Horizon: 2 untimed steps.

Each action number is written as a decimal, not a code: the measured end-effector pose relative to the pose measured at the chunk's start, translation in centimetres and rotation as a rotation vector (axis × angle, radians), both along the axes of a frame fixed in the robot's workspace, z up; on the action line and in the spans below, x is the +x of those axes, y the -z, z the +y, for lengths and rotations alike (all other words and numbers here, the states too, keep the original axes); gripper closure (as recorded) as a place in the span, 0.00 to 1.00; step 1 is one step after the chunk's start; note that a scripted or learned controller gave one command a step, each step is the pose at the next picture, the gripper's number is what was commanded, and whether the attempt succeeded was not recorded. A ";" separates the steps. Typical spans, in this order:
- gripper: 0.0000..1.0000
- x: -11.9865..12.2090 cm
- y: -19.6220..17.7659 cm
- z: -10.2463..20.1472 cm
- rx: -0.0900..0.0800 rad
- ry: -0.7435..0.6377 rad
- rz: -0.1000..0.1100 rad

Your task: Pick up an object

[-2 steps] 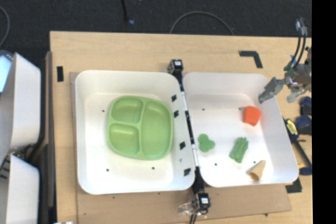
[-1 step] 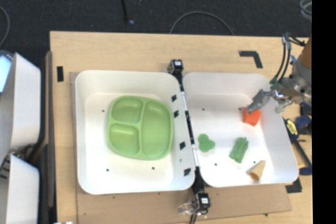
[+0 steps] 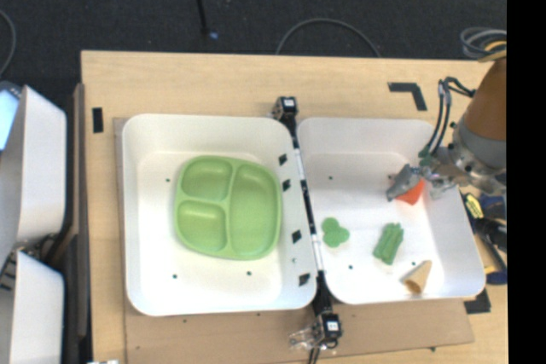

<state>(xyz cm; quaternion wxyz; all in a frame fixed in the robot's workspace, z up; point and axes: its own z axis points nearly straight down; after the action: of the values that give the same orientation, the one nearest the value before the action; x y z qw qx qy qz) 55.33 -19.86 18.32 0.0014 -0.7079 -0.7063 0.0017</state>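
Orange block (image 3: 412, 193) sits in the right bin (image 3: 358, 141), upper right area, right under my claw (image 3: 408, 183). Claw tips overlap the block's top edge; can't tell if the fingers are spread or closed, or whether I actually have it. Below it, a green ridged piece (image 3: 389, 243) near the bin's middle, a green clover-shaped toy (image 3: 334, 233) to its left by the divider, a tan cone (image 3: 418, 275) at the lower right corner. Left bin (image 3: 145, 141) holds a green divided plate (image 3: 229, 206). Both bins sit on the wooden counter (image 3: 171, 81).
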 end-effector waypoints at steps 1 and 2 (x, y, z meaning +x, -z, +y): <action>0.00 -0.4 4.4 0.3 -0.001 0.001 -0.002; 1.00 -0.2 3.0 0.2 -0.002 0.004 -0.009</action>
<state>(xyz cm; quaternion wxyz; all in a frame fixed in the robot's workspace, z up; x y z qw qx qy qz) 55.12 -19.71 15.36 -0.0024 -0.7092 -0.7050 -0.0009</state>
